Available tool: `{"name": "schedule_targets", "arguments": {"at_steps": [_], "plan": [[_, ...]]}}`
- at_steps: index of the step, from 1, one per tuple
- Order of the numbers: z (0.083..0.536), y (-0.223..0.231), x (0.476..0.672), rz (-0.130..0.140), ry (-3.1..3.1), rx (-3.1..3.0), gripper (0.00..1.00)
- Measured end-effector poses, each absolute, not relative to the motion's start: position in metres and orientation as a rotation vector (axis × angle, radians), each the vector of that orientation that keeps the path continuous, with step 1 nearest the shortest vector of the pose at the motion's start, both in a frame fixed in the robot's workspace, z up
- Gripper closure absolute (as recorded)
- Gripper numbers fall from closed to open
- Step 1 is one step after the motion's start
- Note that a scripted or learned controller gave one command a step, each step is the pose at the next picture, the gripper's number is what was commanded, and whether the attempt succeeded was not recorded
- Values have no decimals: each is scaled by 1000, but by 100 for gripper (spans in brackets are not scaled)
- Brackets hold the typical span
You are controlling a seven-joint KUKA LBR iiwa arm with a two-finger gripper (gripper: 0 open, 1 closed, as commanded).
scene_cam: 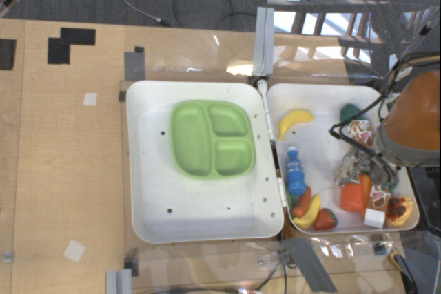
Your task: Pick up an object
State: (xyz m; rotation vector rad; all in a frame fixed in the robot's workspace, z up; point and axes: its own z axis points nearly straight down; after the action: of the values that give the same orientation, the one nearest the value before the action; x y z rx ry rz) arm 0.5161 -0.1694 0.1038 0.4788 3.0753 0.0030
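we see the arm [413,117] coming in from 3 o'clock, orange band over the right bin [313,148]. the gripper [360,172] hangs low over the bin's 4 o'clock area, just above an orange cup-like item [352,197]. the fingers are lost in cables and dark hardware, so we can't tell the jaw state or whether anything is held.

right bin contents:
- yellow banana [295,121] at 11 o'clock, lying clear of the rest
- blue bottle [295,173] along the 9 o'clock wall, cap toward 12
- second small banana [309,210] at 7 o'clock, touching a carrot-like orange piece [302,202] and a red strawberry-like piece [325,219]
- green item [350,111] at 1 o'clock, partly hidden by the arm
- white block [374,217] at 5 o'clock, just beside a printed red-and-white packet [380,197]
- a reddish-yellow item [401,208] in the 4 o'clock corner, too cluttered to name

left bin [148,217] holds a green three-compartment plate [211,139], roughly centred, slightly toward 12 o'clock. both bins sit side by side on the wooden bench [62,169].
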Motion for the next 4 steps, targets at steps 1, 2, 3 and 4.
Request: {"name": "schedule_targets", "arguments": {"at_steps": [1,2,3,4], "plan": [[175,-205,558,-4,3127,94,100],[174,-205,558,-2,3129,93,0],[103,-204,558,-4,3123,11,0],[89,-181,540,-5,3126,-37,0]]}}
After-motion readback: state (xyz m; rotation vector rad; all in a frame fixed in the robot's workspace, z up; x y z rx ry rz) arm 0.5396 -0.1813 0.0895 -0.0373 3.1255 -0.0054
